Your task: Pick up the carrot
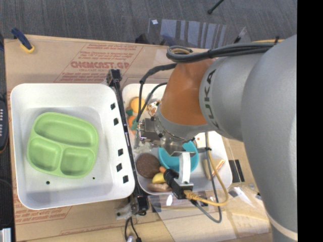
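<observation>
Carrot point(131, 121): judged to be the small orange piece by the left wall of the right bin point(225, 171), just below a yellow-orange fruit point(135, 104); partly covered by the arm point(192, 97), so not identified with certainty.
Gripper point(169, 144): hung low over the middle of the right bin, under the orange band; opening could not be told, hidden by the wrist; nothing seen held.
Neighbours: blue bowl point(173, 159), brown round item point(147, 165) and a yellow piece point(159, 177) crowded near the gripper; thin orange stick point(218, 166) lay towards the bin's right side.
Risk, wrong pick: stood closer to the bowl and the brown item than to the orange piece; closing there would probably have caught one of those instead.
Risk, wall: lay tight to the bin wall, leaving little room on that side; likely to be pushed or pinched off-centre.
Risk, clutter: fruit close beside could have been nudged onto the target.
Risk, cables: yellow cable point(209, 201) trailed over the front rim and could have snagged.
Left bin point(20, 150): held a green divided plate point(62, 144), well apart from the action.
</observation>
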